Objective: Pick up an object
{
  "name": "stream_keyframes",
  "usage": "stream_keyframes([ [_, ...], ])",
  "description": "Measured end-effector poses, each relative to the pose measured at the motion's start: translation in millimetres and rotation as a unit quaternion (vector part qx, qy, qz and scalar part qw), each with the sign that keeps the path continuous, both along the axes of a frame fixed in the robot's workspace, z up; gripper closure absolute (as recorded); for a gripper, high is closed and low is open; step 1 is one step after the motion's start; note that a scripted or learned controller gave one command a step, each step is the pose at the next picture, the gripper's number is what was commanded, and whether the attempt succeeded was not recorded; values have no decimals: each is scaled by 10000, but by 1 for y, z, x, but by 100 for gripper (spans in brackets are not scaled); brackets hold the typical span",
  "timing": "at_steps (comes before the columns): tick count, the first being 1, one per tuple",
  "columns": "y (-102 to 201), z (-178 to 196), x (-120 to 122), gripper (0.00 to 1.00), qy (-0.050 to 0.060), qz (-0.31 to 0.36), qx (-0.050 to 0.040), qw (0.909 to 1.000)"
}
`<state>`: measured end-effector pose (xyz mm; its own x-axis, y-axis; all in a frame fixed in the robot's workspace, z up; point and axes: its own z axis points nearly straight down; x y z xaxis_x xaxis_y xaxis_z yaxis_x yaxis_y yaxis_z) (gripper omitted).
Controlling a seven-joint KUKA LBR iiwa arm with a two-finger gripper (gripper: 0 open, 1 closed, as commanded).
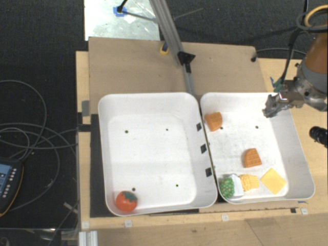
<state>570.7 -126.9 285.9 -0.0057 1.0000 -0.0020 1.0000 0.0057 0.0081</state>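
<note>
While scanning from the left: sitting alone in the left bin [148, 104], near corner, a red tomato [126, 201]. Lying in the right bin [300, 152], an orange chunk [213, 120] by the divider, another orange piece [251, 158] mid-bin, then green peas [226, 187], corn [249, 181] and a yellow cheese slice [273, 181] along the near edge. Hovering over the far right corner, the gripper [270, 109], clamping nothing visible; spread of its tips impossible to judge. Lying nearest, down and leftward: the mid-bin orange piece.

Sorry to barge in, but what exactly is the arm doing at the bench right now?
The arm's tool hangs over the far right edge of the right bin, holding nothing visible. In that bin lie two orange pieces, a yellow block, a corn cob and a green item. A tomato sits in the left bin.
</note>
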Motion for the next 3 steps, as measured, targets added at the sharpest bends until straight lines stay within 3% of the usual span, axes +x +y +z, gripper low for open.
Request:
stream_keyframes([
  [3, 150, 1, -32, 100, 36, 24, 23, 10000],
])
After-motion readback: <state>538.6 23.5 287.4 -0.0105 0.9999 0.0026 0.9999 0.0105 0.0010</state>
